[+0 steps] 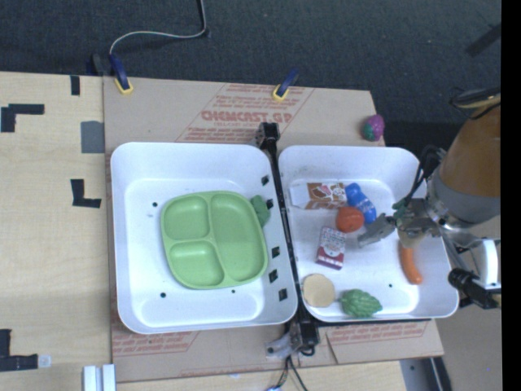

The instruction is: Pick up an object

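Gripper (pixel 381 233): low in the right white bin (pixel 423 304), beside the round red ball (pixel 350 219).
Grip: can't tell.

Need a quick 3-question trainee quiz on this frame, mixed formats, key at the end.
1. True or false: the green divided plate lies in the left bin.
2. Which item lies nearest the gripper? A) red ball B) green leafy toy C) tan disc
3. Fill in: the small purple-and-green object sits ____ the bins, on the cardboard.

Key: 1 true; 2 A; 3 outside.
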{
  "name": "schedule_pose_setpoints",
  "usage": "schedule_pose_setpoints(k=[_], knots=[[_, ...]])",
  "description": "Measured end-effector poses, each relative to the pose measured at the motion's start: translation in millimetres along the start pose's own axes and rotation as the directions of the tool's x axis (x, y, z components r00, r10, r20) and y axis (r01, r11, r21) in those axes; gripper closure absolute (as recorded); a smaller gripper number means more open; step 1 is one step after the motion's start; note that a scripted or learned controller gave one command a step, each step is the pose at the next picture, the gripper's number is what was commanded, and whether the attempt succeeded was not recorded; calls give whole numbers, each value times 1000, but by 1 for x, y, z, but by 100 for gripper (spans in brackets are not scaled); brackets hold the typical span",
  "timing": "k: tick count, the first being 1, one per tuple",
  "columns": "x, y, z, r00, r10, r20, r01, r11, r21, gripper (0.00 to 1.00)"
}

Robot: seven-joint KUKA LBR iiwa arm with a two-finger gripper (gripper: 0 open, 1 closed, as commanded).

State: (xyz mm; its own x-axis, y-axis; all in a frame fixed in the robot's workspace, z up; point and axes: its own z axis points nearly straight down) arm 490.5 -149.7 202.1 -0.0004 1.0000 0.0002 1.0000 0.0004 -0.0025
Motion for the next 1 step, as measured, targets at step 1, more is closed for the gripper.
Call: schedule_pose_setpoints(k=[1], knots=[[52, 76, 101, 1000, -1, 0, 1, 1000, 0, 0]])
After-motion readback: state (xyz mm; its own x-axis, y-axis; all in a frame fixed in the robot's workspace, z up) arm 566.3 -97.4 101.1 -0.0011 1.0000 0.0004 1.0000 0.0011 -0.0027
